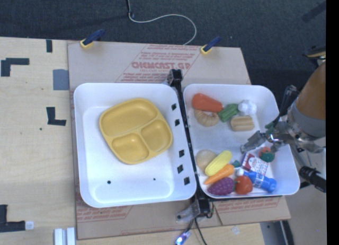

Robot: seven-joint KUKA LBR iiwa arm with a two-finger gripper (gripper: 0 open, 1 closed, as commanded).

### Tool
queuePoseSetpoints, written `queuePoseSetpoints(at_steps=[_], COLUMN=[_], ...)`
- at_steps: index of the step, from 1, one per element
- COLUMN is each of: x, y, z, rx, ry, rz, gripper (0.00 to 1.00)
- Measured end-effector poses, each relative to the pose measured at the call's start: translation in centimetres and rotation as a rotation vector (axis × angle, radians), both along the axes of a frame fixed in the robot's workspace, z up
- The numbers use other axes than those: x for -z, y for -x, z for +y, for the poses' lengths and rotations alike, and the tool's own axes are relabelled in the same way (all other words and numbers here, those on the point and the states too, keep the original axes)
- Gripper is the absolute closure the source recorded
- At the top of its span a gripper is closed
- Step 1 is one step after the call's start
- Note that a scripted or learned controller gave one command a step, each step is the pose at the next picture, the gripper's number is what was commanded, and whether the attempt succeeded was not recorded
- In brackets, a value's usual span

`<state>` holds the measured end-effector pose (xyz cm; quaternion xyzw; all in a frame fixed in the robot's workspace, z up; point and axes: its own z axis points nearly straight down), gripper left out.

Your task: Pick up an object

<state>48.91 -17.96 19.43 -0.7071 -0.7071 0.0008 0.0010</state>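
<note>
A view from above onto a bench with two shallow white bins side by side on a sheet of cardboard (159, 63). The left bin (87, 148) holds a yellow divided plate (136, 130) lying flat. The right bin (265, 96) holds a scatter of toy food. Along its far side lie an orange carrot-like piece (206, 102), a green piece (229, 112), a small white piece (247, 106), a tan croissant shape (206, 117) and a tan block (242, 123). Toward its near side lie a pale round piece (205, 158), a yellow corn cob (218, 163), a small carrot (220, 174), purple grapes (222, 186), a red tomato (243, 185), a red and white packet (253, 163) and a blue bottle (262, 181). The grey arm enters from the right, and its gripper (255, 143) hangs over the right side of this bin, fingers spread apart with nothing between them. The packet lies just beside the fingertips, toward the near edge; the tan block sits a little farther off on the far side
</note>
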Motion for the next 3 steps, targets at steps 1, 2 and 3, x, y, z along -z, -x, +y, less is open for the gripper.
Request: queuePoseSetpoints(at_steps=[1, 2, 3], x=[11.4, 10.0, 0.4], y=[0.6, 0.6, -8.4], z=[7.3, 6.9, 11.8], rx=[-0.005, 0.000, -0.010], ry=[-0.002, -0.001, 0.000], rz=[-0.001, -0.001, -0.017], gripper=[0.00, 1.00, 1.00])
